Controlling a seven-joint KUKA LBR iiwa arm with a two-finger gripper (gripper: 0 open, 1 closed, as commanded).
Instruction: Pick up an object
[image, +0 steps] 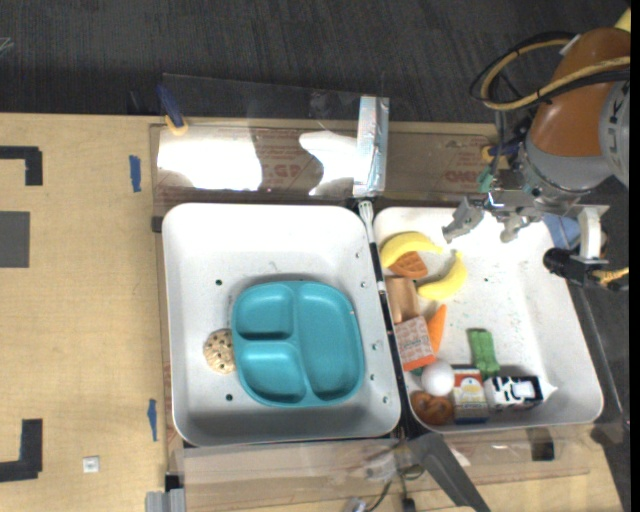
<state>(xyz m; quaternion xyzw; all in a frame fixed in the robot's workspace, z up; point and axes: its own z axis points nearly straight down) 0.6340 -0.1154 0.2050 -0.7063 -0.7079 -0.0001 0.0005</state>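
Teal plastic three-compartment plate: centred in left white bin. Speckled round cookie: touching the plate's left edge. Yellow banana: right of the plate, in right white bin, by its near-left wall, with an orange wedge on it. Two-finger gripper: farther right of the plate, above the banana's bin, fingers spread wide, holding nothing.

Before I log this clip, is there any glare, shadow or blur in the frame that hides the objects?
In the camera view, strong glare washes out the clear panel behind the left bin. The teal divided tray throws a soft shadow on the bin floor along its upper edge. The gripper looks slightly soft, and the small items near the right bin's front, such as the white ball, are too coarse to read labels.
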